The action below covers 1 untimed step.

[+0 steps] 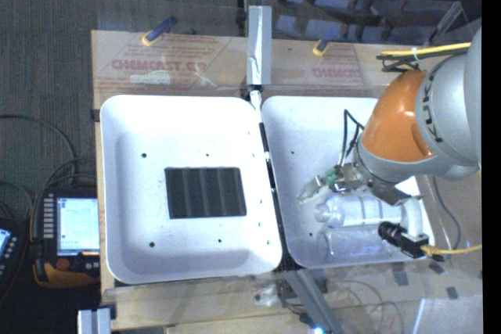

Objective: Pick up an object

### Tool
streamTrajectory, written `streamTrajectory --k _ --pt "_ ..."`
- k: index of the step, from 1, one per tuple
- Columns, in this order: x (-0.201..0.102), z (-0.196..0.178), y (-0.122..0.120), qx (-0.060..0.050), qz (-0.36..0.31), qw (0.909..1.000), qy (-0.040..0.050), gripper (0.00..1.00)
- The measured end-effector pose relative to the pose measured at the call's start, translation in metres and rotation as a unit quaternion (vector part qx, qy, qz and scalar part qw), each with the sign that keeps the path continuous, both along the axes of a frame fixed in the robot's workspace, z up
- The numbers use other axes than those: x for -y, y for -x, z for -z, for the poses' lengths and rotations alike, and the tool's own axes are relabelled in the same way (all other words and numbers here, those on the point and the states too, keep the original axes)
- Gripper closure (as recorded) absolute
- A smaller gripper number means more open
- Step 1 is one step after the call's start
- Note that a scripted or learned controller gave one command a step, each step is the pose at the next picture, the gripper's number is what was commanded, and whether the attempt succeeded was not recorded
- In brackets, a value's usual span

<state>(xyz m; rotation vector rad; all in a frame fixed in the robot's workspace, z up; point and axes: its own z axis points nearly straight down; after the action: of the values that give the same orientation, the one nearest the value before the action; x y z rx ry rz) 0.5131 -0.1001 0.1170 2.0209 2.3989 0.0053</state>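
Note:
My gripper is down in the right bin, mostly covered by the orange and grey wrist above it. Right at it lies a small crumpled silvery thing with a green spot; whether the gripper touches it is hidden. Just in front lies a clear plastic bottle on its side, and a second clear container rests by the bin's front wall. In the left bin a dark ribbed rectangular pad lies flat in the middle.
A metal divider post stands behind the gap between the bins. Two clamps, blue-yellow and yellow, hold the board at the back. A handheld pendant sits left of the bench.

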Motion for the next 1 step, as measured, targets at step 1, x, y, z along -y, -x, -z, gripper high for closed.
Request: streamTrajectory --k 1 --pt "0.0157 0.02 0.0119 0.022 -0.057 0.9981 0.0035 0.0"
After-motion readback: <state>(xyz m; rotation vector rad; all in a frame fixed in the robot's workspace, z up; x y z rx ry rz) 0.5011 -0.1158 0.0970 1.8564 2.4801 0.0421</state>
